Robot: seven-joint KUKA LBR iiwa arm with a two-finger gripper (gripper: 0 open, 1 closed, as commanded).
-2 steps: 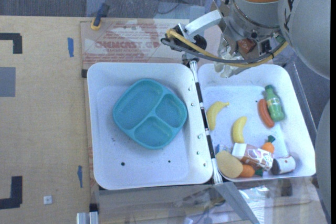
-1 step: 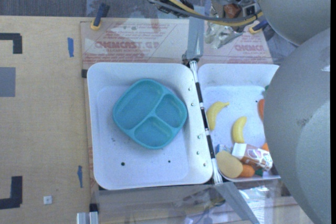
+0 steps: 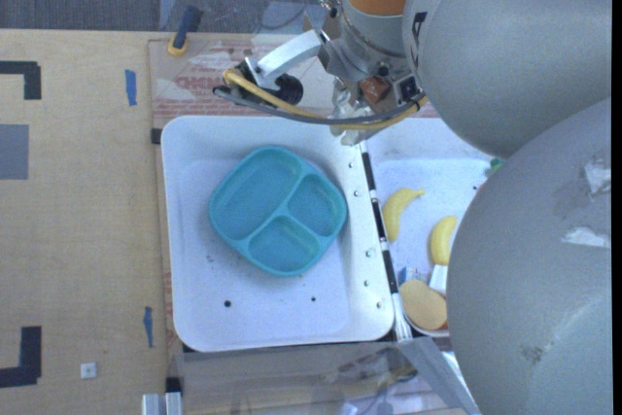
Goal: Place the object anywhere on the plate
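Note:
A teal plate (image 3: 278,209) with three compartments lies in the left white bin (image 3: 194,306), slightly above the bin's middle, and nothing rests on it. In the right bin (image 3: 432,172) lie a small yellow banana (image 3: 398,207), a yellow rounded piece (image 3: 443,238) and a tan round piece (image 3: 425,304), the last two partly hidden by the arm. My gripper (image 3: 350,127) hangs below the orange-banded wrist at the back, over the divider between the two bins, just beyond the plate's far right corner. I see nothing held in it.
The big grey arm links cover most of the right bin. A yellow and black cable loop (image 3: 262,90) trails from the wrist over the bench behind the left bin. Blue tape marks (image 3: 130,86) sit on the wooden bench at the left.

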